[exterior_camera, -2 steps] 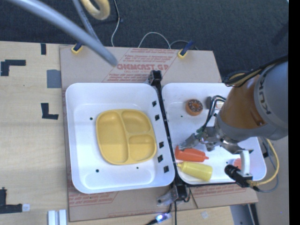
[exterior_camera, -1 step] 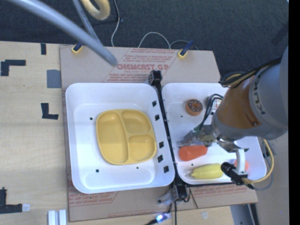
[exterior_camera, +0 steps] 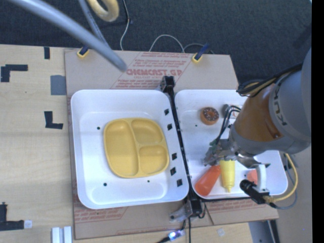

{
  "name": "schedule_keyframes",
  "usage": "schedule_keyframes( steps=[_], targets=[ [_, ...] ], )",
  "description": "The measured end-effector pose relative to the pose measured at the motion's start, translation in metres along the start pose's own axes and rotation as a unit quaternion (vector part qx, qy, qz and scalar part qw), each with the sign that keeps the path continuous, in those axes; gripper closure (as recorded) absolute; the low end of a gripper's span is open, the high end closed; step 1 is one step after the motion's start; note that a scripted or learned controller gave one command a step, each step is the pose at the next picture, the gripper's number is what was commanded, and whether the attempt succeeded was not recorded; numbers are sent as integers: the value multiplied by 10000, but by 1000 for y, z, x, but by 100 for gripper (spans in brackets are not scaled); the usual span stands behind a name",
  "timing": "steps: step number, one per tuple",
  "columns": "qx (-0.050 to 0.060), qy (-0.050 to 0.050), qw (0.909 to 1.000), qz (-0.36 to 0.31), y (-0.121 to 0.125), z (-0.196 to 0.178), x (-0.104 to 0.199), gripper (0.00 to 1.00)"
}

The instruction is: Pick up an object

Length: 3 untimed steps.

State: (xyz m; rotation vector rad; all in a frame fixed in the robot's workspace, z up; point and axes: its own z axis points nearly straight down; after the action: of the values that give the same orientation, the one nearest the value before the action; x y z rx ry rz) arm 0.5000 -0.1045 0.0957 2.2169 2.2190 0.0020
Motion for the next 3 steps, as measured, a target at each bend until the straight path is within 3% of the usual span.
schedule_keyframes(
  steps=[2, 3],
  targets=[
    [3, 6, 10000, 0, 8, -109, -13, 100],
    [13, 11, 10000, -3, 9, -135, -13, 100]
  ],
)
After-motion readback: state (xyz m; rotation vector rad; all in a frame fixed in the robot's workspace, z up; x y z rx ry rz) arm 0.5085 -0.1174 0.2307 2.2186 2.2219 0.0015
